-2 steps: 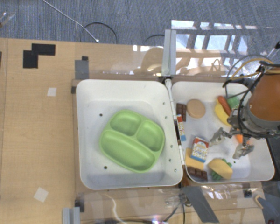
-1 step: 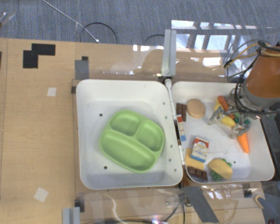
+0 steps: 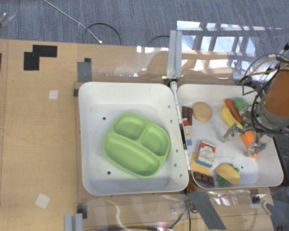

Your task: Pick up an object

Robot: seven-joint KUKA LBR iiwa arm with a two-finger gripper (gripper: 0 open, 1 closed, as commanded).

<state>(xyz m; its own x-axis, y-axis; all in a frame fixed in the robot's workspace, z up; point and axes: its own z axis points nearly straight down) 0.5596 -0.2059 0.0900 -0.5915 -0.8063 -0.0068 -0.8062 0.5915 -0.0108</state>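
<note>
Gripper: the metal two-finger gripper [image 3: 244,139] is wide open, one finger on each side of a small orange carrot-shaped toy [image 3: 249,138], not squeezing it.
Arm: the grey arm with the orange band [image 3: 282,96] comes in from 3 o'clock and points down.
Bin: the right white bin [image 3: 274,170] holds the toy at its 3 o'clock side.
Plate: the green three-part plastic plate [image 3: 137,145] lies in the left white bin [image 3: 94,177].

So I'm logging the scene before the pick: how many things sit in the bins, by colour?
Green: 2, divided plate and leafy piece
Yellow: 2, banana-like piece and taco-like toy
Orange or red: 2, carrot and sausage
Tan: 1, round bun
Printed box: 1
Total: 8 clearly told apart
</note>
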